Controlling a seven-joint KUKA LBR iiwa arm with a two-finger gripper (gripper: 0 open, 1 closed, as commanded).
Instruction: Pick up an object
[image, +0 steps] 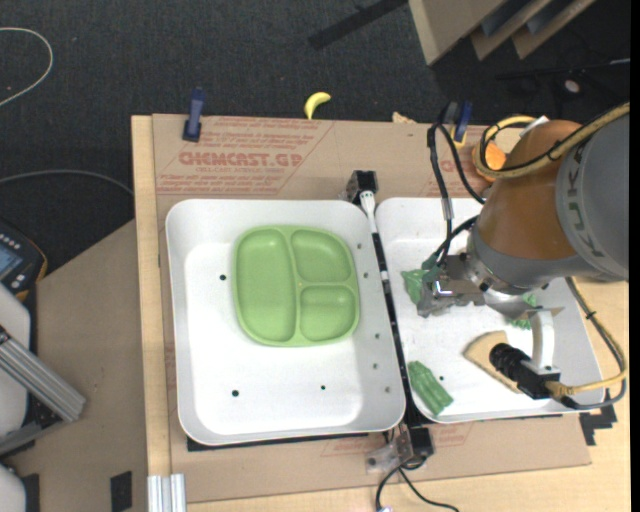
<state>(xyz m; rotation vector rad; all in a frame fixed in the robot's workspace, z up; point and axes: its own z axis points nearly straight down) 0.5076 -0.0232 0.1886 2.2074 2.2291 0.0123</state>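
My gripper (432, 297) hangs low over the left part of the right bin (400, 222), under the grey and orange arm. A small green object (414, 281) lies right against the gripper's left side; whether it is gripped is hidden. Another green piece (430, 389) rests at the bin's front left corner. A tan, wedge-shaped object (482, 351) lies toward the front of the bin. A bit of green (521, 322) peeks out from under the wrist.
The left bin (200, 390) holds a pale green divided plate (296, 286). A black clip (362, 184) sits at the back where the two bins meet. A yellow banana-shaped item (317, 102) lies beyond the cardboard base.
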